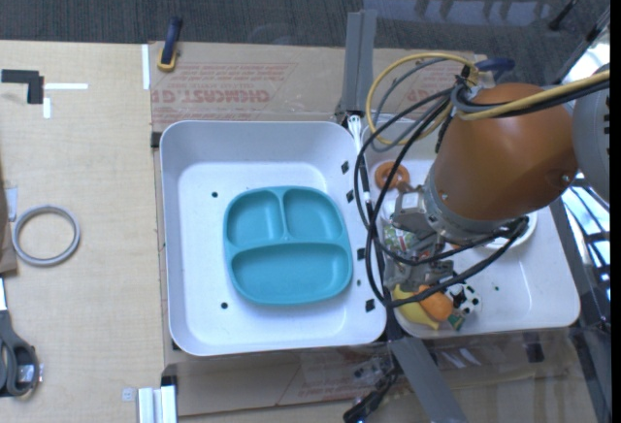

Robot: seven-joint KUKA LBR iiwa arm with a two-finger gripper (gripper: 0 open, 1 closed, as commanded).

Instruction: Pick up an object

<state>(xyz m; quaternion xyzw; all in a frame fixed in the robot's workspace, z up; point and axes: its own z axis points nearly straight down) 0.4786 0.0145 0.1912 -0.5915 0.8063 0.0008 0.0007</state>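
Observation:
The arm's orange band (505, 154) hangs over the right bin (543, 300), covering most of it. Below it my gripper (419, 268) reaches down toward the bin's near left corner. Right under it lies a cluster of small objects: a yellow piece (415, 312), an orange piece (439, 305) and a white piece with black spots (468, 297). Another orange object (392, 177) peeks out by the bin's far left side. The wrist and cables hide what lies between the gripper's tips.
The left bin (184, 246) holds a teal divided plate (288, 244). On the bench at left lie a roll of tape (44, 235), scissors (17, 368) and a blue-handled tool (172, 43). Black and yellow cables (388, 120) loop between the bins.

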